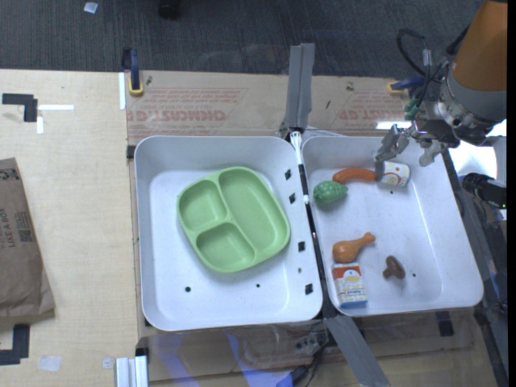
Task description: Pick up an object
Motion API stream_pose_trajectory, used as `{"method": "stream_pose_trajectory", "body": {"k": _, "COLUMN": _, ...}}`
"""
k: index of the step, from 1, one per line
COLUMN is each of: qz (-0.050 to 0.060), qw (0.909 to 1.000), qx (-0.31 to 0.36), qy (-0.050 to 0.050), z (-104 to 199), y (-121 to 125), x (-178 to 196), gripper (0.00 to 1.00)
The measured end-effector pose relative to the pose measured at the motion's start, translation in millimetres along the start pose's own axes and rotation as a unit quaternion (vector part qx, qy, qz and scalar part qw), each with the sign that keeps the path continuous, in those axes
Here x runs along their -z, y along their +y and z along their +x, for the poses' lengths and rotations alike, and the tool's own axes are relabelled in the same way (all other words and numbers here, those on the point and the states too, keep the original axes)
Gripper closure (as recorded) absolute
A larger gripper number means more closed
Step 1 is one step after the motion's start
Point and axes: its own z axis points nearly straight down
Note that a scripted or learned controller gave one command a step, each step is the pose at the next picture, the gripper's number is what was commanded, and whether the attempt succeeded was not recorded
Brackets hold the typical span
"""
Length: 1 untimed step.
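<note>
The gripper [393,153] is seen above the right bin [451,240], just beside the carrot [354,175]; whether it is spread cannot be told; a white cup [395,174] lies under it

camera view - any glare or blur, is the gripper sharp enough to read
Camera view: even, soft light; pale glare on the right bin floor; the gripper is small and slightly blurred over the small white item; the green plate looks sharp.

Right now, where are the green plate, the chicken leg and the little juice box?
green plate [234,218], camera view, middle divider ridge.
chicken leg [352,248], camera view, meaty orange end.
juice box [350,285], camera view, front label.
</note>
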Motion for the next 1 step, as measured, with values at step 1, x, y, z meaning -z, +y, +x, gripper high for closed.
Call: {"method": "stream_pose_trajectory", "body": {"k": 1, "qz": 0.0, "qw": 0.9936, "qx": -0.113, "qy": 0.001, "z": -62.4, "y": 2.5, "x": -101.8, "gripper": 0.0}}
